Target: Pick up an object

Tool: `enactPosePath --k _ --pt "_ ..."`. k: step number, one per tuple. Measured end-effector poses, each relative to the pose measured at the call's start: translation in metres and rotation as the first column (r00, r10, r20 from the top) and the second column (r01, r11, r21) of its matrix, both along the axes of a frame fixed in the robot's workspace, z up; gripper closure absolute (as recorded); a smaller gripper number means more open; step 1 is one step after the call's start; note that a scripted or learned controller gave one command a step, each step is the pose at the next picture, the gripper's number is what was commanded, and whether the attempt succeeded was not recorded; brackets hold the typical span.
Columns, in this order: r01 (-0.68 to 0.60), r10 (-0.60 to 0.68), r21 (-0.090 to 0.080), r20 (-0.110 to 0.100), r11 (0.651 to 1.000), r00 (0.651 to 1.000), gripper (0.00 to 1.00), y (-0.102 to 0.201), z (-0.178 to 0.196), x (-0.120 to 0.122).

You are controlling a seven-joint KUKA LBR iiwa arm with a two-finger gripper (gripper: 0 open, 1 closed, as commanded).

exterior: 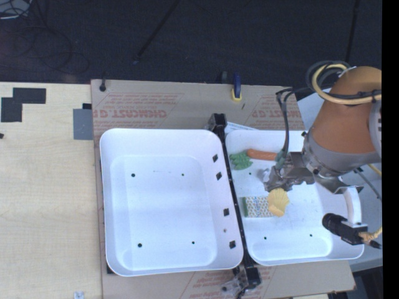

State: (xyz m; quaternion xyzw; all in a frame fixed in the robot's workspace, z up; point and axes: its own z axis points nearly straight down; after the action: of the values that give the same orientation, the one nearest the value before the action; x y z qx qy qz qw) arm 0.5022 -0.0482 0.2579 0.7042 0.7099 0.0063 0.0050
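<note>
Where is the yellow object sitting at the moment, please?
The yellow object lies in the right bin, near its middle, just below the gripper and right beside the green patterned packet.

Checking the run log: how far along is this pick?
Done: the hand is down inside the right bin, over the objects. In hand: it sits just above the yellow object, near the carrot; a grasp can't be confirmed. Left: secure and lift one.
</note>
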Motion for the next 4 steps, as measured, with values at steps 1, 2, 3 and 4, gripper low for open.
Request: enactPosePath --k 1,2,3,4 --pt "0.008 -0.008 -0.002 -0.018 1.0 1.0 1.0 -0.011 -0.004 0.008" --pt "0.0 0.0 0.0 -0.002 1.0 1.0 1.0 0.05 0.133 0.02" --pt "0.002 -0.002 -0.001 -0.022 1.0 1.0 1.0 0.111 0.105 0.017" --pt "0.006 -0.006 -0.002 -0.013 1.0 1.0 1.0 0.141 0.139 0.083"
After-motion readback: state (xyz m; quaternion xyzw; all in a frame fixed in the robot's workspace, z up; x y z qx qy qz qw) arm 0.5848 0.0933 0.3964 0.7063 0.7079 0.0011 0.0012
